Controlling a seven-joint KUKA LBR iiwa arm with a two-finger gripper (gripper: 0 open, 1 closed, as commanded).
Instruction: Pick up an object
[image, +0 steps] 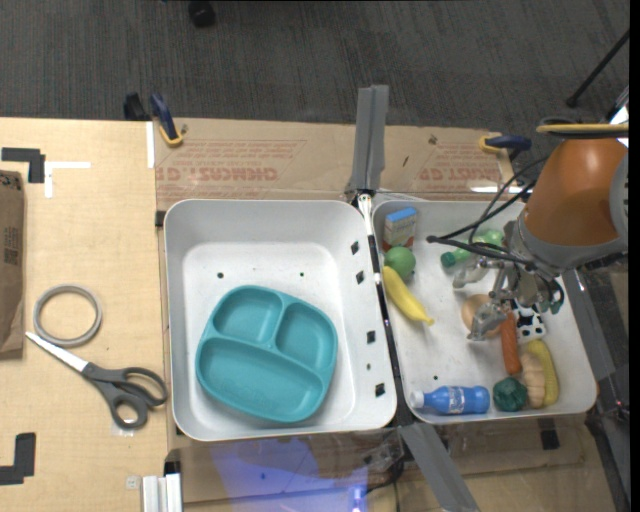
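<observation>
1. You are looking down on a bench covered with brown cardboard (260, 160), printed with reversed red lettering, and beside it a pale wooden board (80, 250) on the left.
2. Beyond the bench, the floor is dark grey carpet (300, 50).
3. On the wooden board lie a roll of tape (67, 314) and, just below it, a pair of scissors (105, 379) with grey handles.
4. The left bin (190, 230) holds a teal divided plate (266, 352), lying flat toward the bin's front.
5. The right bin (575, 340) holds the loose objects: a green apple (400, 261) touching a banana (405, 297), a blue-and-white bottle (455, 401) on its side at the front, a dark green lump (510, 393), a carrot (510, 345) and a second yellow fruit (542, 372).
6. The arm (575, 195), with its orange band, reaches over the right bin from the right.
7. The gripper (492, 318) hangs low over the middle of that bin, just beside the carrot; you cannot tell whether its fingers are released or clenched, since cables and clutter crowd them.
</observation>
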